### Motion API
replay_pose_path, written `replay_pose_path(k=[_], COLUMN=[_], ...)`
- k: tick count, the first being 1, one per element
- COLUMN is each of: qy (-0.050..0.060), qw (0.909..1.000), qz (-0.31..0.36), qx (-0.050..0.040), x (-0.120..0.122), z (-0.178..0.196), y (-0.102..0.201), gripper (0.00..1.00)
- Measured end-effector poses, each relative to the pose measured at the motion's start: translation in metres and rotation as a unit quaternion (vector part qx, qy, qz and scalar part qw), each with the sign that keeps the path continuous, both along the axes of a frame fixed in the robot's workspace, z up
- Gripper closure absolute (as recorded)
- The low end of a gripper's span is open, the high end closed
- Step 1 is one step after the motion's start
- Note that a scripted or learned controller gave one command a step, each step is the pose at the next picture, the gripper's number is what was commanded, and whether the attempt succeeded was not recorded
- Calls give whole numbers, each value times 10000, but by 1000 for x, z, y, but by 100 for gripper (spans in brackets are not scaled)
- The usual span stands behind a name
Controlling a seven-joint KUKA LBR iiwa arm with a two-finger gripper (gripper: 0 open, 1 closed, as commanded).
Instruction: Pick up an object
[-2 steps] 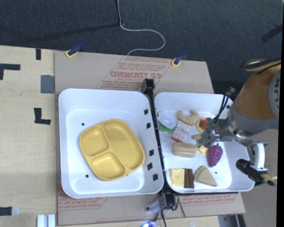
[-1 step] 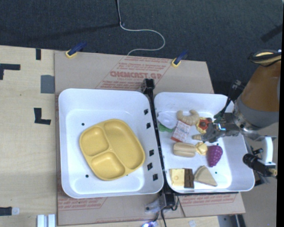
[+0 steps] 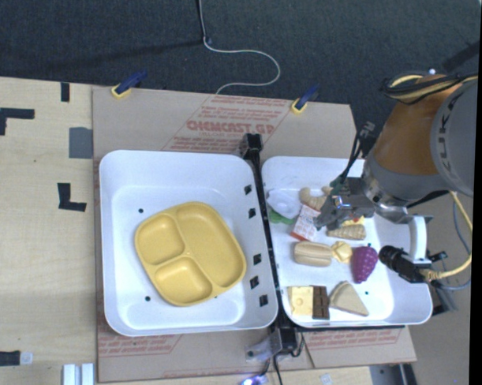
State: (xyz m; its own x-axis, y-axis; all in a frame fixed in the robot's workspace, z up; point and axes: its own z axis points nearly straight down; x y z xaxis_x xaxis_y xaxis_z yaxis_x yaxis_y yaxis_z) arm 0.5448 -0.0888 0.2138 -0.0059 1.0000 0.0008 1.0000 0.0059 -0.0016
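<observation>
Camera view has the gripper (image 3: 335, 211) low over the top half of the right bin (image 3: 402, 316), its dark fingers down among a tight cluster of toy food. I cannot tell whether they are apart or together, and nothing shows plainly between them.

Pickable things all lie in that bin: a waffle piece (image 3: 350, 230) touching the fingertips, a red-and-white packet (image 3: 305, 224) just beside them, a bread roll (image 3: 312, 253) below, purple grapes (image 3: 364, 263) near the right edge, and a wedge (image 3: 349, 300) beside a chocolate block (image 3: 310, 301) at the bottom edge.

My worry is the crowding: the fingers could close on two pieces at once, or nudge the waffle aside and come up with nothing. The packet looks thin and flat, so likely to slip.

A yellow tray (image 3: 190, 251) sits in the middle of the left bin (image 3: 115, 191). Both bins rest on cardboard (image 3: 227, 124) clipped to a pale bench (image 3: 35, 220), with dark carpet (image 3: 89, 24) and a white cable (image 3: 246, 58) beyond its top edge.
</observation>
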Motion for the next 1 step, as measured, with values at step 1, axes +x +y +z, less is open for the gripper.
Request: replay_pose_path(k=[1], qy=[-10], qw=[10000], qz=[-2], qx=[0], x=[17], z=[19], y=[36], gripper=[100])
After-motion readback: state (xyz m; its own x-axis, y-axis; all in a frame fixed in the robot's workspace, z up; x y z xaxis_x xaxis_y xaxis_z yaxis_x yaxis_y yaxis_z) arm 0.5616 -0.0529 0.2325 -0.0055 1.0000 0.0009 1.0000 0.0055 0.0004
